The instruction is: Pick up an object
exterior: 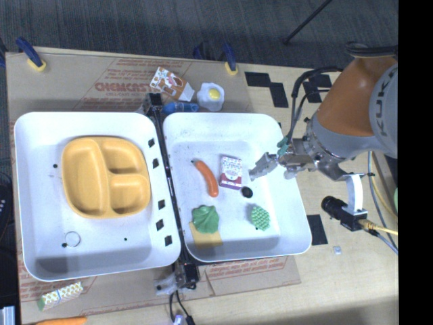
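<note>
The right bin (287, 212) holds an orange sausage-shaped piece (206, 177), a small pink and white box (231, 171), a tiny black item (247, 192), a green leafy toy (205, 217) lying on a yellow block (206, 235), and a green knobbly piece (259, 216). My gripper (276, 169) hovers over the right side of this bin, just right of the box. Its fingers stand open with nothing between them.
In the left bin (34, 249) lie a yellow divided plate (107, 176) and a small clear ring (72, 238). Behind the bins sit a small carton (166, 81), a blue item (179, 107) and a yellow and white piece (211, 95). A wrapped packet (61, 294) lies at the front left.
</note>
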You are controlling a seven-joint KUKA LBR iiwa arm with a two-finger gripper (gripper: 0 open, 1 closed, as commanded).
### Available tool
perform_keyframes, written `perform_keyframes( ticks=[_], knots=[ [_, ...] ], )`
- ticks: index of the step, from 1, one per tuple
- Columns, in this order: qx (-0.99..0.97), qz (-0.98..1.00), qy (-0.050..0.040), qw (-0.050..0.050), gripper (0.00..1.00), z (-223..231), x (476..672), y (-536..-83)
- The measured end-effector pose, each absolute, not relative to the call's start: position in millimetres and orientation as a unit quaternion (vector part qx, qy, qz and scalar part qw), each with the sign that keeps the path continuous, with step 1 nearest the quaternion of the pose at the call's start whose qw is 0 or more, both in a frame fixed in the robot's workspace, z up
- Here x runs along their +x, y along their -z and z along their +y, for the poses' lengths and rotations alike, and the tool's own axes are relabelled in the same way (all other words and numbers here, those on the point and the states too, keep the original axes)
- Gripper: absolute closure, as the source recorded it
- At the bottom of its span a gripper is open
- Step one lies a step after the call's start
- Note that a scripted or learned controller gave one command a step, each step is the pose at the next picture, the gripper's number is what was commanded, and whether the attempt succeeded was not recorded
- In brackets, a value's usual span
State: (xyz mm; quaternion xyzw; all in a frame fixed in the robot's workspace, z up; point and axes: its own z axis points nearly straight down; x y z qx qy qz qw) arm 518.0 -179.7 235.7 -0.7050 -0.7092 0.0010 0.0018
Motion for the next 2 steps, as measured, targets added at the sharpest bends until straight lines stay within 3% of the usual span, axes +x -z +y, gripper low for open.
perform_keyframes(
  ticks=[1,2],
  knots=[
    [-0.618,-0.786,0.0010,-0.003,0.00,-151.8,566.2,-96.2],
    [-0.599,-0.801,0.0016,-0.007,0.00,-107.2,581.2,-96.9]
  ],
)
